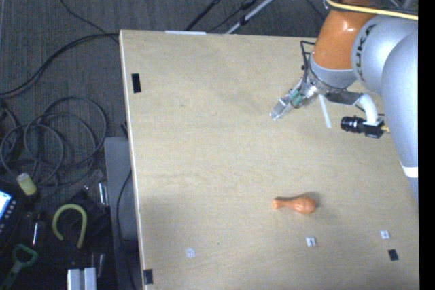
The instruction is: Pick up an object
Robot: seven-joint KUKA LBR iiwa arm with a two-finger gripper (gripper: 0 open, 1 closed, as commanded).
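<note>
Plywood, pale and smooth, makes up the bench top (204,146), and on it lies a small orange pear-shaped object (297,204) with a narrow neck, well apart from the gripper (280,109). That gripper hangs above the board's upper right with nothing in it; I cannot tell how it is set.

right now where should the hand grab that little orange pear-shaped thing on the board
Grip the orange pear-shaped thing across its rounded fat end, on the camera view's right, coming straight down from above. It lies flat on the wooden board with its thin neck pointing left, so the bulb gives more surface. Nothing stands beside it. The hand sits higher in the view, apart from it.
</note>
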